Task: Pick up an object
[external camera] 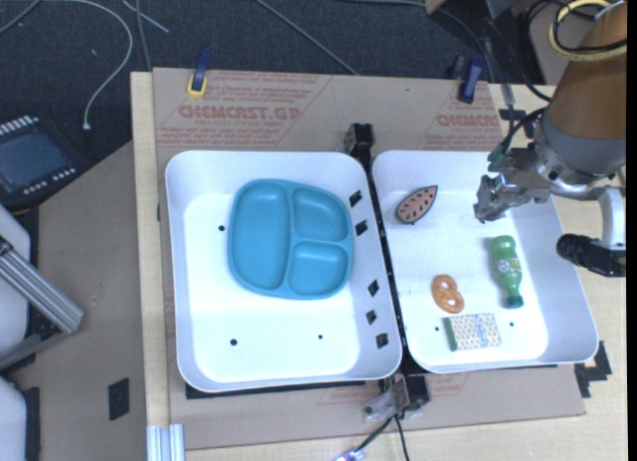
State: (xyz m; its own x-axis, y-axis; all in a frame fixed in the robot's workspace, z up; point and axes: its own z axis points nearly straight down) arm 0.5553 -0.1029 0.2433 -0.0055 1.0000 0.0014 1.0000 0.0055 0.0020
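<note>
- Hovering over the right bin (567,345), my gripper (490,205) sits above the green bottle (505,268); I can't tell its state.
- I see a pretzel (448,294) and a divided blue plate (289,238) in the left bin (199,349).

right bin — green bottle (506,268) flat | pretzel (448,294) | leaf-shaped piece (417,204) | patterned packet (472,331)

One fixed camera looks down slantwise on both bins (189,280).
</note>
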